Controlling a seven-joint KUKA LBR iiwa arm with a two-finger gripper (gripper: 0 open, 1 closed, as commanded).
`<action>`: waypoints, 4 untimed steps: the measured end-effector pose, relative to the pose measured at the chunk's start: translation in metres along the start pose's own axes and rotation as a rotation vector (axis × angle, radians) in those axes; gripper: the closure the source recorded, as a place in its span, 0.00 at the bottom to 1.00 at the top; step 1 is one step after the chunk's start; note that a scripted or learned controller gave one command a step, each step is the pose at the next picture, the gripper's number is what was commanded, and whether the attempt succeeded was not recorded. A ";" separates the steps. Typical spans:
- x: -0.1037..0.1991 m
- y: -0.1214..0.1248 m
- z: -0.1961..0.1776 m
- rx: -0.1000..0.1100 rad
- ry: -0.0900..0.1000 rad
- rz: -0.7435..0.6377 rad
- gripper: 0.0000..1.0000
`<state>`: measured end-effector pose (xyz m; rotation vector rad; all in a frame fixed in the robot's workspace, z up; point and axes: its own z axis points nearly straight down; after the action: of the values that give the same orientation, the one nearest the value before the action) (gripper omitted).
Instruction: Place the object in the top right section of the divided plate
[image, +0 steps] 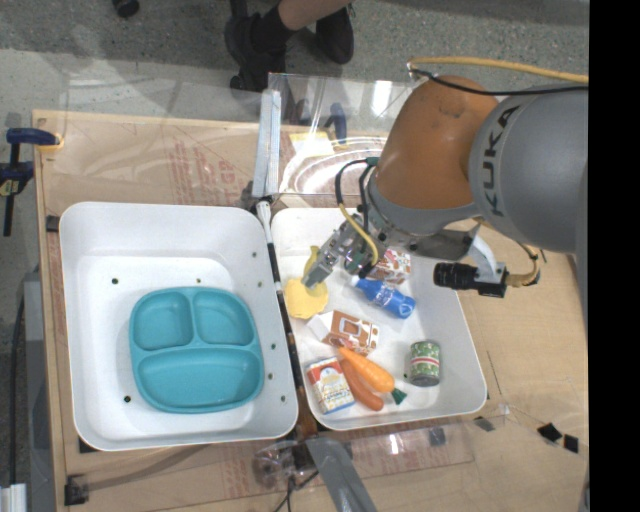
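The claw (318, 272) is reaching down onto the yellow object (305, 298) at the right bin's (462, 322) left edge, finger state unclear; a lift toward the divided plate's (196, 349) top right section is looking next

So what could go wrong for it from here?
1. The end effector is down at the yellow piece, which lies against the right bin's left wall; the fingers may catch the wall or miss the piece.
2. The plate sits in the left bin, so a weak hold could drop the piece while crossing the rims.
3. The carrot and cartons crowd close by and could get nudged.
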<state>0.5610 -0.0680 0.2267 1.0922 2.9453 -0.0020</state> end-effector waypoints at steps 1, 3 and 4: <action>-0.012 0.003 -0.119 -0.003 -0.006 0.022 1.00; 0.048 0.021 0.029 0.000 0.000 0.060 0.00; 0.125 0.074 0.067 0.000 0.001 0.214 0.00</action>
<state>0.5146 0.0691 0.1598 1.4013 2.8121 -0.0014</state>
